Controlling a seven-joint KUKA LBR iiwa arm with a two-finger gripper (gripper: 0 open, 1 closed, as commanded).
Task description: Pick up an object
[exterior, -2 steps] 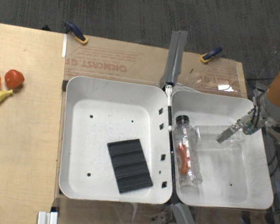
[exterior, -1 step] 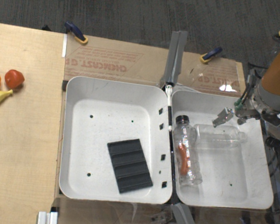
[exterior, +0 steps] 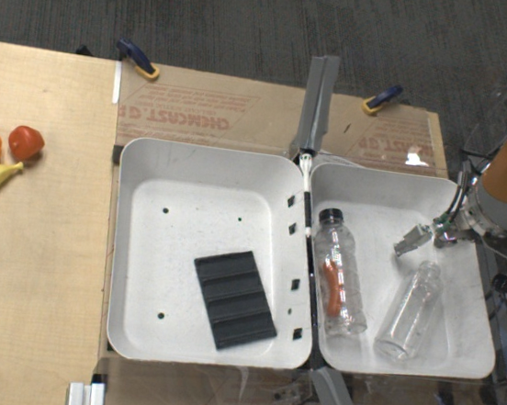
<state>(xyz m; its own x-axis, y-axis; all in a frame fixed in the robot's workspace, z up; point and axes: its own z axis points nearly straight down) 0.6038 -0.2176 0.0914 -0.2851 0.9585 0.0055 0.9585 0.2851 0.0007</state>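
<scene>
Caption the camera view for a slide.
Gripper above the right bin with two clear bottles; black block in left bin.

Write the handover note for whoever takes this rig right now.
Gripper: over the right bin, above the upper end of the empty clear bottle; nothing between its fingers.
Right bin: that bottle, plus a black-capped clear bottle with something orange inside, lying along the bin's left wall.
Left bin: a black ribbed block.
Done: no object picked up yet.
Left: close on an object, probably the empty bottle, and lift it.
</scene>
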